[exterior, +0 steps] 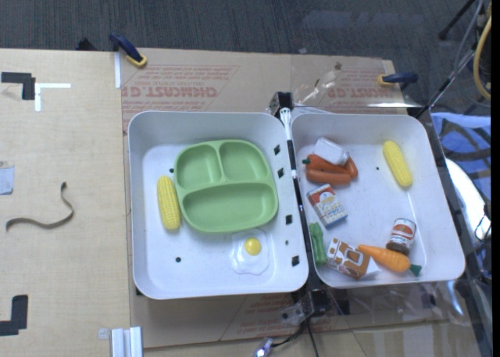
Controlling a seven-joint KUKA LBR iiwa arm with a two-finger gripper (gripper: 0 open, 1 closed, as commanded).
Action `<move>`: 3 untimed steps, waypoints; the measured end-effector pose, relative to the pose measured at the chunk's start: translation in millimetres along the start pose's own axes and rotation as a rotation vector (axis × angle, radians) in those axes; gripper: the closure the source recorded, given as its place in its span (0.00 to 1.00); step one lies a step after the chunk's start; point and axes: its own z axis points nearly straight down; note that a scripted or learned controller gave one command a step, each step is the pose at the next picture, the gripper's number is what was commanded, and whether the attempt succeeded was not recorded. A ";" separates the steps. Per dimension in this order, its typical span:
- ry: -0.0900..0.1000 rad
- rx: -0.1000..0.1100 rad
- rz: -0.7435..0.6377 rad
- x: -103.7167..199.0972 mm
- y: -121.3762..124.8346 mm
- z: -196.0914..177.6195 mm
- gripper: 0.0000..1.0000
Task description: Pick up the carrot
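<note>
A carrot is seen touching a small carton; judged light, stiff, slippery; best gripped across its thicker middle.

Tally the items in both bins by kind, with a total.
Corn cobs: 2
Carrot: 1
Green divided plate: 1
Fried egg: 1
Hot dog: 1
Cartons and boxes: 3
Jar: 1
Green pod: 1
Total: 11
</note>
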 end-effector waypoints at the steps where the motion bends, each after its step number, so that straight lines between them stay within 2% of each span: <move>1: -0.001 0.000 -0.001 -0.2 -0.3 0.3 0.00; 2: 0.001 -0.008 -0.521 -1.6 -9.1 83.4 0.00; 3: 0.007 0.000 -0.707 8.9 4.4 -18.6 0.00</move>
